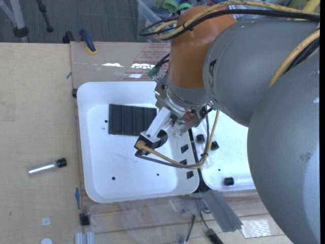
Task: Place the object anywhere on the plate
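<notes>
In the right bin (232,159), near its front wall, lies a small black block (228,181), probably light, stiff and best pinched across its narrow sides, well apart from the black ribbed plate (129,120) in the left bin (132,173), while I cannot tell whether the gripper (176,127) at the plate's right end is open or shut.

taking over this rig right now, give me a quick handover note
Gripper: low over the left bin, near its right side. The wrist hides it, so open or shut is unclear, and no held thing shows.
Black ribbed slab, likely the plate: flat in the left bin, nothing on its visible part.
Small black pieces: loose by the seam and in the right bin.
Done: no placement visible.
Left: pick and place.
</notes>
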Controlling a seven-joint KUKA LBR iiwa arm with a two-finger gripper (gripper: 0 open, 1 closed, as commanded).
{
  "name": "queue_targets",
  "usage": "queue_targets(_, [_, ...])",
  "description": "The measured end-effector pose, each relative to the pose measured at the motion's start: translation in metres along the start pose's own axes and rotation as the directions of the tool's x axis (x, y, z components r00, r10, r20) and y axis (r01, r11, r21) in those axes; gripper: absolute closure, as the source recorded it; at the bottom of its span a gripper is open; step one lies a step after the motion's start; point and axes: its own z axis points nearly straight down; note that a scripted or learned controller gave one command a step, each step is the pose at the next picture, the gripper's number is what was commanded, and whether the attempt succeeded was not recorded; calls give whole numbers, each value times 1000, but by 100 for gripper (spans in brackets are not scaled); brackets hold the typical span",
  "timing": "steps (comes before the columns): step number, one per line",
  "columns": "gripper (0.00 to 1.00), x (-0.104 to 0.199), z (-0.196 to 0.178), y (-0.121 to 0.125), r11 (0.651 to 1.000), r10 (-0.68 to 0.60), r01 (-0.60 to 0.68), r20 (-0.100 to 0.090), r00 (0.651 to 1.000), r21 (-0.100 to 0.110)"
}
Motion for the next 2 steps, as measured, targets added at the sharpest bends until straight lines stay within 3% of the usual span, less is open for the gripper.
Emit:
queue_targets(1, [100,11,64,-68,985,171,-171,1,985,1])
queue_targets(2, [100,-43,-14,-37,985,172,-172,2,985,0])
